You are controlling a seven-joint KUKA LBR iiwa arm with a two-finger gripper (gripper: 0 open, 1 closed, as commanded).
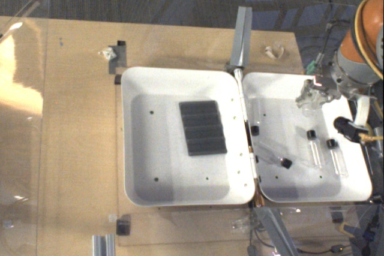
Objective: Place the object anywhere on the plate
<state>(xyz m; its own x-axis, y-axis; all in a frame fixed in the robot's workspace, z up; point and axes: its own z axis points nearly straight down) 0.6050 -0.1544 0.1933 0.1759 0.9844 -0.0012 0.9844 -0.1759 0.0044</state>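
Poised above the right bin's (264,189) far right corner, the end effector (313,92) seems to hold a clear vial (305,100), though its opening is unreadable; carry it steadily to the dark plate (203,128) mid left bin (135,189).

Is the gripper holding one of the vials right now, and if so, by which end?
Cannot be told. The gripper sits over the right bin, but its tips blur into the clear vials lying there.
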